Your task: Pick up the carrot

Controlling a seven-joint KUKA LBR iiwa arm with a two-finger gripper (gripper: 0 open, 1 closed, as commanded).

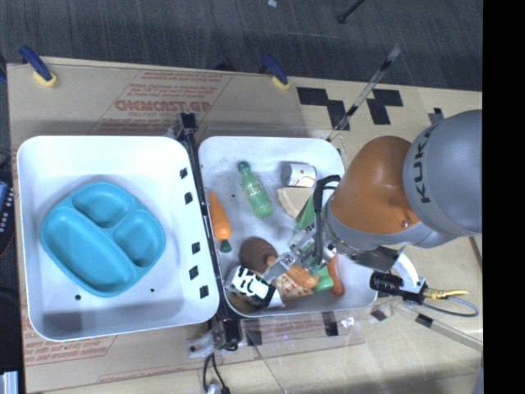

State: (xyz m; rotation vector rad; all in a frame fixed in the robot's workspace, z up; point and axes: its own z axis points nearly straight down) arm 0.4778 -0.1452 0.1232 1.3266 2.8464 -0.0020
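Your hand [305, 253], whose grip I cannot tell, sits low among clutter; shift it left toward the carrot [220, 217] by the bin wall before descending.

"KUKA" on arm [443, 179] — "CHEMCAST GP" in red on bench board [160, 105].

The arm's orange band [373, 189] hides much of the right bin [246, 150] behind the gripper [305, 251], whose fingers are too cluttered to read. Just below it, a second carrot-like piece [326, 279] is partly covered, its shape unclear.
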